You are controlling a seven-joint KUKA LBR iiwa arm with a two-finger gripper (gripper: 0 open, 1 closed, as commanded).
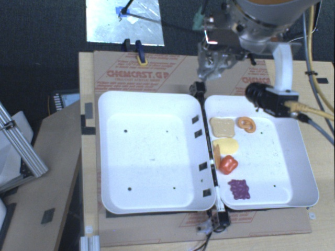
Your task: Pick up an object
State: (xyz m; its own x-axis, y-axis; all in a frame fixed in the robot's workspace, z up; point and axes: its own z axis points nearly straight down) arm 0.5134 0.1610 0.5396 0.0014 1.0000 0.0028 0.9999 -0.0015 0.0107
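Gripper sits high over the back edge of the bench, above the seam between the two bins; fingers blurred and dark against the cardboard, can't tell if they're apart or together. Nothing visible between them. Grey arm with orange band comes in from upper right.

All objects lie in the right bin, below and right of the gripper, well apart from it. Nearest: tan bread slice, then the pretzel just right of the slice. Below the bread, a pale yellow piece, touching or nearly touching it. A thin orange stick lies along the bin's left wall beside the yellow piece. Red pepper-like item just under the yellow one. Purple grape bunch farthest from the gripper, apart from the red item.

Left bin is below and left of the gripper. Black camera-like device on a white post, right of the gripper, overhangs the right bin's back rim.
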